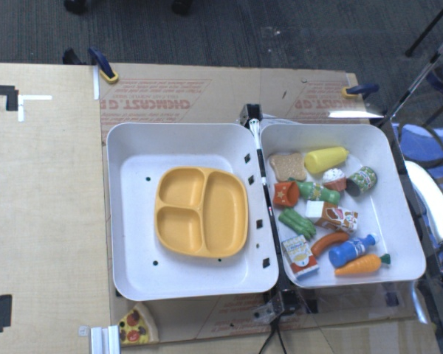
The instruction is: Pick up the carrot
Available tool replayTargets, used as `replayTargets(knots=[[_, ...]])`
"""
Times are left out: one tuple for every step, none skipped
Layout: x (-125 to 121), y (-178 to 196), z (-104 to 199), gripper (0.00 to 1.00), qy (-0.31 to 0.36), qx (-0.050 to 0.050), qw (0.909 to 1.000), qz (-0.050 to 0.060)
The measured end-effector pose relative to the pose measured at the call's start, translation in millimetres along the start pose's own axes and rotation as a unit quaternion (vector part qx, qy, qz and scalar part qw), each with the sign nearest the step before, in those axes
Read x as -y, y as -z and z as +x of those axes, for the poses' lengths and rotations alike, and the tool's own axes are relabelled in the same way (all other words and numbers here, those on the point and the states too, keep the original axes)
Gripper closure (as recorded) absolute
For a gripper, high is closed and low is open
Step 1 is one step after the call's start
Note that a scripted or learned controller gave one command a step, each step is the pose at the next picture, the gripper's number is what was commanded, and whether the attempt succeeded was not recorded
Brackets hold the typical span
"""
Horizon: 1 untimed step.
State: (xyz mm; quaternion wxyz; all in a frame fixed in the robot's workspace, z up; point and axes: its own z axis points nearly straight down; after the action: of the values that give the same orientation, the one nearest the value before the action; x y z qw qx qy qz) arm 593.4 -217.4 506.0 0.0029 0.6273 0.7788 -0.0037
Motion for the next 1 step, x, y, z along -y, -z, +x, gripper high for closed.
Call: replayTargets(knots=[[-2.1, 8.1, -0.1, 1.00, 0.001, 0.002, 1.0000, 0.000]])
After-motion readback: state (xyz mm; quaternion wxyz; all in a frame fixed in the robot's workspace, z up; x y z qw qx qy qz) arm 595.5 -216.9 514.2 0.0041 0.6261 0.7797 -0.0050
